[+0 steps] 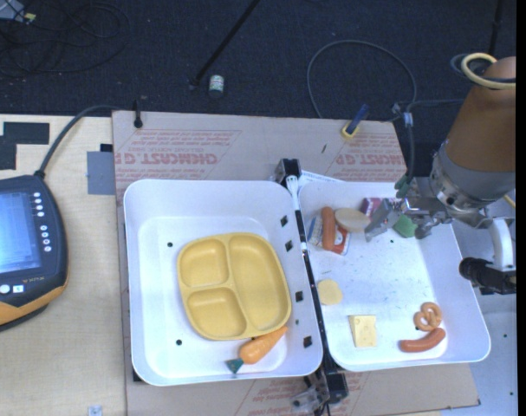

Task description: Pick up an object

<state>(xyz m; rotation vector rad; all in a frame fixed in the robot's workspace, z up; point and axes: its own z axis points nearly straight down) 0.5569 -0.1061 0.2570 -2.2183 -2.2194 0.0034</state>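
Gripper (407,217) low over right bin (470,336); fingers' state cannot be told. Green object (405,227) at fingers, pink item (371,206) just left, sausage (330,229) further left.

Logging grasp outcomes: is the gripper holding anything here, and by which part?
Cannot be told. The gripper sits low over the right bin, right by a green object, but no grasp is visible.

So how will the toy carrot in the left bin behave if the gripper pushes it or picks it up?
The toy carrot looks rounded and tapered, so a push would probably roll it in a curve. It leans against the yellow divided plate, which may block it. It seems to be smooth plastic, likely light and somewhat slippery.
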